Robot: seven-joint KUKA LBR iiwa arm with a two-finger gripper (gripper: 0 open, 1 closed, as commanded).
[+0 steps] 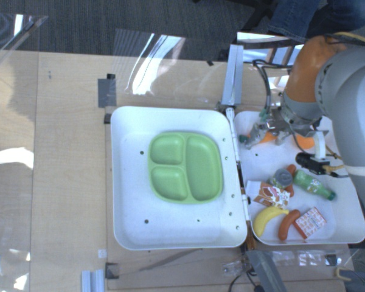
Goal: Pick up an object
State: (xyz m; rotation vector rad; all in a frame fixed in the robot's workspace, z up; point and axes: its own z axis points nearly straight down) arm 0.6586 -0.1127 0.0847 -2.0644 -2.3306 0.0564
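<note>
My gripper (266, 136) is low over the far left part of the right bin (353, 230), and it looks open. A small orange object (266, 137) lies between its spread fingers on the bin floor; I cannot tell whether they touch it. Another orange piece (305, 142) shows just right of the gripper. Nearer the front lie a green bottle (314, 185), a grey round cap (283, 177), a printed packet (272, 194), a banana (267, 218), a red sausage (287, 224) and a red-and-white packet (310, 222).
The left bin (128, 163) holds a green divided plate (187, 167). A metal divider (238, 163) runs between the bins. The arm's grey body and orange band (310, 66) cover the right bin's far right corner. Cables (316, 160) trail beside the bottle.
</note>
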